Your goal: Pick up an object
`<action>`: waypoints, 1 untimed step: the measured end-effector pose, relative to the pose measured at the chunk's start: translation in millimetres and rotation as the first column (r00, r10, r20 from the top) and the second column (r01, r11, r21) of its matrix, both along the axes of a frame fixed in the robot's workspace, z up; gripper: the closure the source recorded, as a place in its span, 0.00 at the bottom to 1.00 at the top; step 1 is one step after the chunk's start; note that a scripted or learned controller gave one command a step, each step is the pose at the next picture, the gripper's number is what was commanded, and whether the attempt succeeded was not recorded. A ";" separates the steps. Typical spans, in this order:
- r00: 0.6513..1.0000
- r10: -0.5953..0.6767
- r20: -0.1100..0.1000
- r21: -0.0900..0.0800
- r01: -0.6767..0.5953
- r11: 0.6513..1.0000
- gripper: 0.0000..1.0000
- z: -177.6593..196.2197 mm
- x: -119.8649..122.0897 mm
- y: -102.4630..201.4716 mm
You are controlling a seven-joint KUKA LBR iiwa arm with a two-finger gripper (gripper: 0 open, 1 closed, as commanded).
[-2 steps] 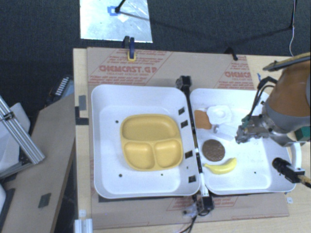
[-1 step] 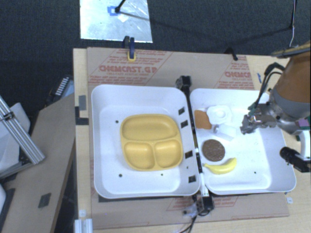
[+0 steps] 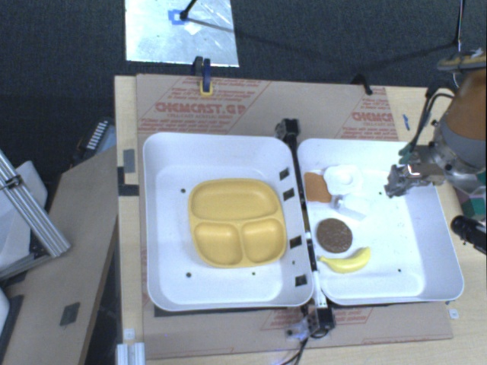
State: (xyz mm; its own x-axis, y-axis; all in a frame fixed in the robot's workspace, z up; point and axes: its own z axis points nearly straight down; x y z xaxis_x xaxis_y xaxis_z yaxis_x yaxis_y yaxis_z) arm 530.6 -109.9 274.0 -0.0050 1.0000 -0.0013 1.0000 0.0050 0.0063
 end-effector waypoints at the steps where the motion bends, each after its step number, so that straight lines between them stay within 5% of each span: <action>1: 1.000 0.003 -0.003 0.002 -0.003 1.000 1.00 -4.6 3.0 42.3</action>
State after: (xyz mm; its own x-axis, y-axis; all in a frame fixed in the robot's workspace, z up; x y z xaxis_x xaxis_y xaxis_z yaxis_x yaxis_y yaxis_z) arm 533.6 -67.6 269.4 -0.0080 1.0000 0.0010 1.0000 0.0080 0.0029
